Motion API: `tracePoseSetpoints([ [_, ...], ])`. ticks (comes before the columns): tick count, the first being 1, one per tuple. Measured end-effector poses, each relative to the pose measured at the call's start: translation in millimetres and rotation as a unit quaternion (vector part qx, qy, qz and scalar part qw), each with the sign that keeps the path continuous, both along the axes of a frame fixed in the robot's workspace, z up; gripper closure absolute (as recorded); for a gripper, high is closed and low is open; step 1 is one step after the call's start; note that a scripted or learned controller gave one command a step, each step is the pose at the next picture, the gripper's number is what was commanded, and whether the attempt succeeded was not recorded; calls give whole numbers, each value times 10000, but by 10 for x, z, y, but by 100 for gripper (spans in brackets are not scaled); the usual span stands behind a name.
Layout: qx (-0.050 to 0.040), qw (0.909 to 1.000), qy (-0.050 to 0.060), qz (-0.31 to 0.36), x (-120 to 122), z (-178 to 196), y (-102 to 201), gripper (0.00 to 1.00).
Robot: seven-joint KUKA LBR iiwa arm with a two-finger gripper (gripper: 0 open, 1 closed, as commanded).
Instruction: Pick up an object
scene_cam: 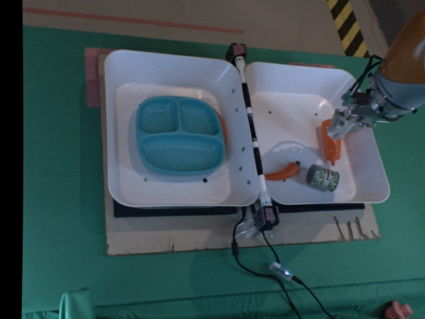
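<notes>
In the right bin (292, 92) lie an orange carrot-shaped toy (331, 145), an orange chili pepper with a dark stem (283, 171) and a small dark can with a green label (323, 177). My gripper (339, 129) hangs at the upper end of the carrot toy, over the right part of that bin. The arm's grey wrist and orange band rise toward the upper right. Whether the carrot sits between the fingers is hidden.
The left bin (126, 78) holds a teal divided plate (179, 135) with three compartments. A black-and-white striped divider (249, 118) runs between the bins. Cables (279, 271) trail over the green bench in front. A yellow-black hazard stripe (344, 12) marks the floor behind.
</notes>
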State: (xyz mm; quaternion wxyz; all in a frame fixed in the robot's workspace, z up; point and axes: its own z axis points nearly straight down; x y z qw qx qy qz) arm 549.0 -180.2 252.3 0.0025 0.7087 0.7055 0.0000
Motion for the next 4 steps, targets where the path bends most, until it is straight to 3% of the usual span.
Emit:
tracePoseSetpoints([
  [1,-2,10000,-4,4,571,828,-76,100],
  [2,-6,10000,-5,4,1095,481,-76,100],
  [3,3,10000,-3,6,924,1144,346,100],
  [4,2,10000,8,-2,470,686,140,100],
])
